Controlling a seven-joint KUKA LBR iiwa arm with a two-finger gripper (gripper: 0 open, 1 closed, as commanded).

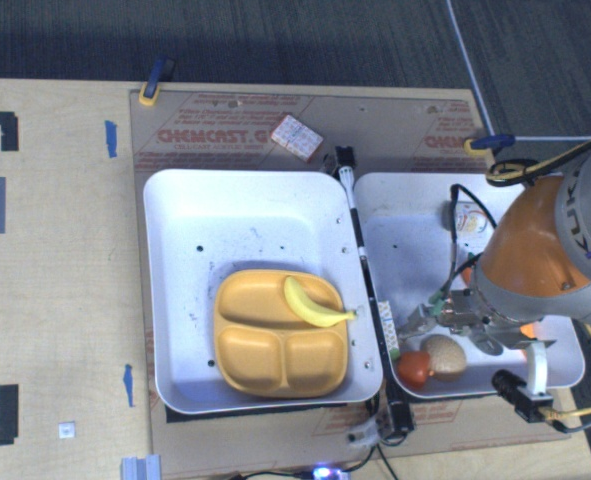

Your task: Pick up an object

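Two white bins side by side on one tan bench [55, 298]. Left bin [175, 268]: one yellow divided plate [275, 353] toward six o'clock, one banana [313, 306] lying across its one o'clock compartment. Right bin [405, 228]: one red tomato [414, 368] and one beige potato-like lump [445, 356], touching, at seven o'clock. One gripper [445, 318] just above them, at their twelve o'clock; finger state impossible to tell. One small patterned card [296, 137] beyond the bins.
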